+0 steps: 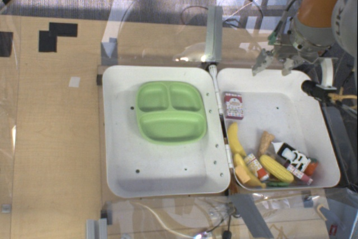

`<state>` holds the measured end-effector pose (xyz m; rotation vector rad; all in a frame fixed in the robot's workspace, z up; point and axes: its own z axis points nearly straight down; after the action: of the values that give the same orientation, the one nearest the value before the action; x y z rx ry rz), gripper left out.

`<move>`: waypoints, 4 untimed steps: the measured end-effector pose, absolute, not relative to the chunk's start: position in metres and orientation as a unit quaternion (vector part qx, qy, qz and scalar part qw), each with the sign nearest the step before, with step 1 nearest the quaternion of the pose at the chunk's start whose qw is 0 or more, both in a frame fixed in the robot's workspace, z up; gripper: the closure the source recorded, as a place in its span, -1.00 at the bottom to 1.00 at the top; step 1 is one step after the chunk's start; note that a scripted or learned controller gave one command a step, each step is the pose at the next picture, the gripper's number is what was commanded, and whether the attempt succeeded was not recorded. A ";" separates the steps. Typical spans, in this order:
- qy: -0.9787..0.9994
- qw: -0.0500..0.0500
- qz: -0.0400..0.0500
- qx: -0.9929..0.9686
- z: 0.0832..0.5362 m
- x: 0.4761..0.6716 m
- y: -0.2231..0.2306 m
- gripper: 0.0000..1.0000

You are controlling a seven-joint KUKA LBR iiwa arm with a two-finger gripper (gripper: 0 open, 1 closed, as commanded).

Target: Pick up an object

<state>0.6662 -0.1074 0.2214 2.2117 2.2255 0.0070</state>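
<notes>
Objects [268,162] all lying in right bin [291,103]; pincer [273,63] spread wide, holding nothing, above far rim. Nothing picked yet.

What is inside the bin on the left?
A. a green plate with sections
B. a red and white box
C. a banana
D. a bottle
A: the green divided plate lies in the left bin, while the banana and the red and white box lie in the right bin.
</notes>
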 end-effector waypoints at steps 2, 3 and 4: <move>0.712 0.003 0.003 0.702 0.090 0.629 -0.089 -1.00; 0.689 0.005 0.005 0.725 0.091 0.573 -0.091 -1.00; 0.723 0.009 0.005 0.691 0.092 0.492 -0.125 -1.00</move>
<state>0.4923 -0.1253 0.0919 2.1589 2.2586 0.0163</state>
